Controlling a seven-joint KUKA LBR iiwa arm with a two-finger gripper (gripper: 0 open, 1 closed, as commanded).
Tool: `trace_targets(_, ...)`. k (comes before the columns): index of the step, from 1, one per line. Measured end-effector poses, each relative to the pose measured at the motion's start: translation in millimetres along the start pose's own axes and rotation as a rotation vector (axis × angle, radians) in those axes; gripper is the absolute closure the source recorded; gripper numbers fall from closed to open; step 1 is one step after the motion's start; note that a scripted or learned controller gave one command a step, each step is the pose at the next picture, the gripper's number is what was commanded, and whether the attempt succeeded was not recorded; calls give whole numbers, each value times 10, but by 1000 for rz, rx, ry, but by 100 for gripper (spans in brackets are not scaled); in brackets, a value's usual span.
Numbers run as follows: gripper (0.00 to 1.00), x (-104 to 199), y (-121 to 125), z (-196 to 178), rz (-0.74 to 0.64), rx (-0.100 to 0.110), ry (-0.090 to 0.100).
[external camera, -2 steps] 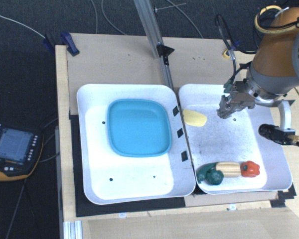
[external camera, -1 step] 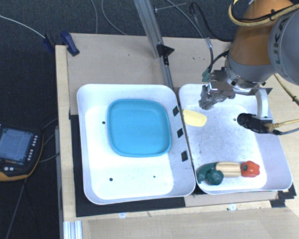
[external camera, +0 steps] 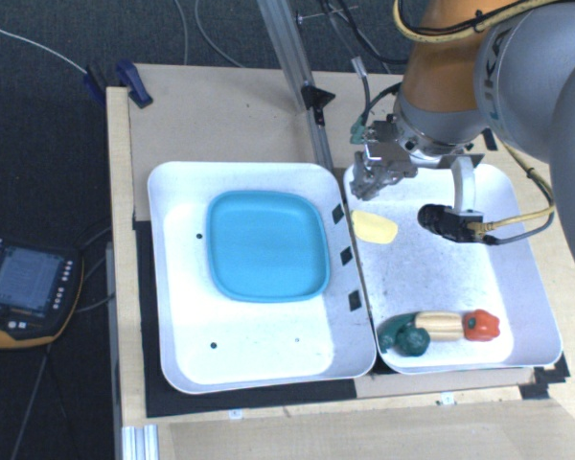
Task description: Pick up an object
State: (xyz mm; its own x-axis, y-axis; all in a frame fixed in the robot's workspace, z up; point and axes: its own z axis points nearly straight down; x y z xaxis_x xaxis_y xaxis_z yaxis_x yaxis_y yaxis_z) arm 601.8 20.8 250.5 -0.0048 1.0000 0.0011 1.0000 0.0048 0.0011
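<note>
From the camera view, the gripper (external camera: 372, 182) hangs at the right bin's (external camera: 527, 257) far left corner, just above a pale yellow object (external camera: 375, 227); whether its claw is wide or narrow cannot be told. A green, tan and red toy (external camera: 439, 330) lies near the front rim. The left bin (external camera: 177, 343) holds a blue plate (external camera: 267, 245).

Big grey arm (external camera: 541, 60) here, smooth and rounded, with a glossy orange band (external camera: 450, 41) above the wrist. Yellow-and-black cable (external camera: 431, 8) loops over it. Below, a metal gripper (external camera: 369, 185), busy with wires and small fittings.
</note>
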Motion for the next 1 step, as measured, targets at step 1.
trace_targets(1, 100, 366, 195, 51, 2, 0, -1)
